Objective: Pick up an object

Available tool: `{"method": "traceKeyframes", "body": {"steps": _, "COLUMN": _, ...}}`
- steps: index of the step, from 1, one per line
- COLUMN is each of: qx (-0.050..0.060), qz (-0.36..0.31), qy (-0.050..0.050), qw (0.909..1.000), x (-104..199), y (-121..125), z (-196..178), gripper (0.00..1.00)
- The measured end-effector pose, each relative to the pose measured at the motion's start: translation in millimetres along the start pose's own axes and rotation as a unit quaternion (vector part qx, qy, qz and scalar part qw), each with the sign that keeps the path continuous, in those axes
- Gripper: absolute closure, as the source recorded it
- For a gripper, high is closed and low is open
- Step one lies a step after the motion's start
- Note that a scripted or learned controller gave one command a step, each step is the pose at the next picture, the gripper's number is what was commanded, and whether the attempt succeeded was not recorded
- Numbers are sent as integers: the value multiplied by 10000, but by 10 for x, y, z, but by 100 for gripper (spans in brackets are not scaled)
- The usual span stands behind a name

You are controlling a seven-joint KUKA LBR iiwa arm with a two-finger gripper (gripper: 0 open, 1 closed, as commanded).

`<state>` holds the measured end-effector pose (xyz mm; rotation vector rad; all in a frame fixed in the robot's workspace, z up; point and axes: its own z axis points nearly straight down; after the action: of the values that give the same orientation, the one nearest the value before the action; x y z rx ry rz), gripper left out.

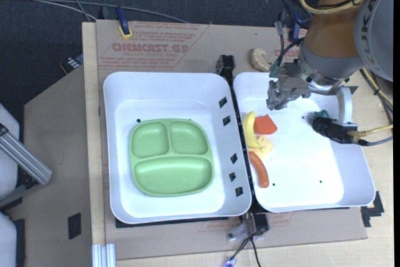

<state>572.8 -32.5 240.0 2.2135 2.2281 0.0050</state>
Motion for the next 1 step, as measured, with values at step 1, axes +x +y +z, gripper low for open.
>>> {"method": "traceKeyframes", "body": {"steps": 1, "qx": 1, "qz": 2, "qy": 2, "qw": 10000, "x": 445, "y": 195, "z": -40, "gripper": 100}}
